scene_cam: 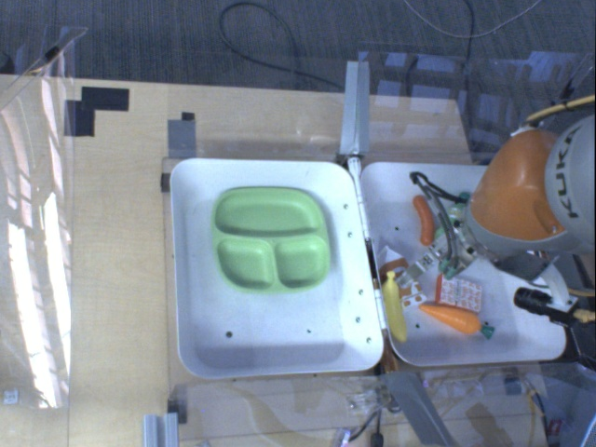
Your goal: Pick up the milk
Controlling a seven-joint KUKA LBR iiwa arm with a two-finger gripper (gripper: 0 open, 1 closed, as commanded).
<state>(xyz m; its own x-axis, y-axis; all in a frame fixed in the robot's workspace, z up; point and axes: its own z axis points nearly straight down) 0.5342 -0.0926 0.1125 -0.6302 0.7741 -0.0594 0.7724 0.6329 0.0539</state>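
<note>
Carrot (451,318) beside milk (460,292), banana (395,309), sausage (426,220), gripper (434,266) over them, finger state unclear, green tray (272,237) left

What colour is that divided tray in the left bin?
Light green; the divided tray shows plainly in the camera view.

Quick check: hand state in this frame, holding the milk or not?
Hand: low in the right bin, right above the milk; open or closed cannot be told, and no item is seen in its grip.
</note>
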